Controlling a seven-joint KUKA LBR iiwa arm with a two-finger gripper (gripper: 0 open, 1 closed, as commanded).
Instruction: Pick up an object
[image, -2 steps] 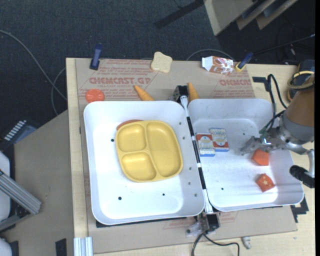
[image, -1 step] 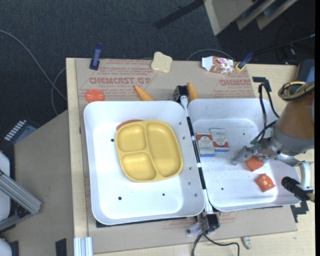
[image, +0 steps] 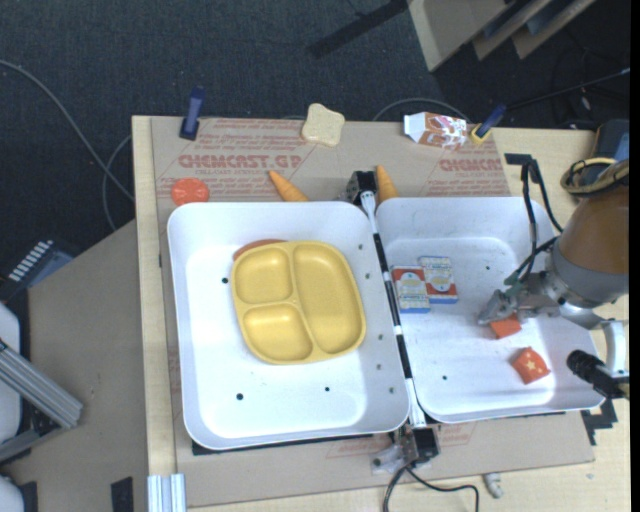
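Two shallow white bins sit side by side on the tabletop (image: 150, 300). The left bin (image: 200, 380) holds a yellow divided plate (image: 297, 300) with three compartments, lying slightly above the bin's middle; a reddish thing peeks out from under the plate's upper left edge, too hidden to identify.

In the right bin (image: 470, 385), two small cartons (image: 424, 284) with white and orange print lie together in the upper left part, near the divider between the bins. Toward the right of this bin lies a small orange-red piece (image: 506, 327), and lower right of it, near the bin's lower right corner, an orange block (image: 530, 365) rests apart from it.

The arm (image: 598, 245) reaches in from the right edge of the frame, its orange band above a grey wrist. The pincer (image: 507, 309) points leftward and down into the right bin, its tip just above and touching or nearly touching the small orange-red piece. Whether the pincer is open or closed cannot be told at this angle, nor whether the piece sits within it.

Beyond the bins, along the top of the tabletop, lie a beige slice-shaped thing (image: 323, 124), a crumpled white and orange wrapper (image: 436, 129), a blue clip (image: 191, 112), two orange carrot-like pieces (image: 288, 187) and an orange disc (image: 187, 191).
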